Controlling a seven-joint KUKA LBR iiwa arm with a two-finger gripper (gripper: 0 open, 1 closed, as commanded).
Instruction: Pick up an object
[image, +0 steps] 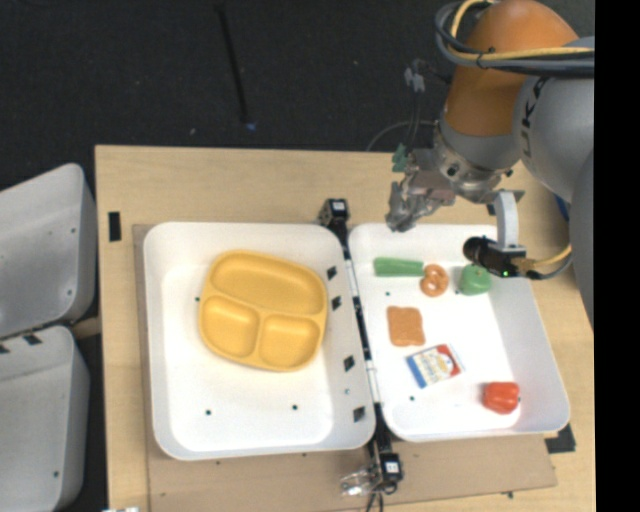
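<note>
Pincer (402, 222) hangs over the right bin's (530, 320) far rim, its spread impossible to tell; nearest it, inside that rim, lies a green block (398, 266), seemingly light and stiff, best gripped across its narrow middle.

A pale wooden bench (250, 185) stands on dark floor (150, 70), with white panels (40, 260) at its left.

Two bins (160, 300), one tray (264, 310), six small objects (404, 325)
</note>
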